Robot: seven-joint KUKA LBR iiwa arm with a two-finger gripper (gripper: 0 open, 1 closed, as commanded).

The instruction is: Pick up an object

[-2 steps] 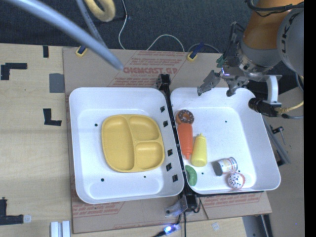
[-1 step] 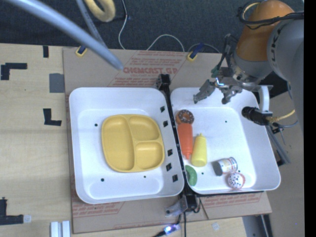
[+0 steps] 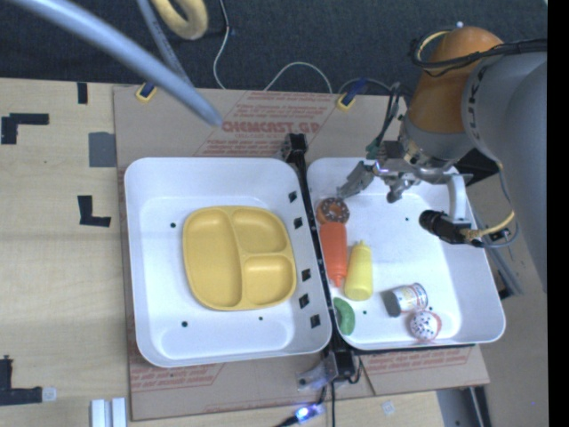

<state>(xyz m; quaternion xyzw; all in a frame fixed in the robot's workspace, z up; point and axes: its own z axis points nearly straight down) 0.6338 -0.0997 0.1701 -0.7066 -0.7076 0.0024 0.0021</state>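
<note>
I have the gripper hovering over the far left of the right bin, fingers spread and pinching nothing. Just near of it lie the donut, carrot and yellow bottle. Nothing is lifted; descent, closing and lifting all remain.

Dark blue carpet is spanning twelve o'clock; a pale wooden bench is filling nine o'clock; brown cardboard is lying centrally.
</note>
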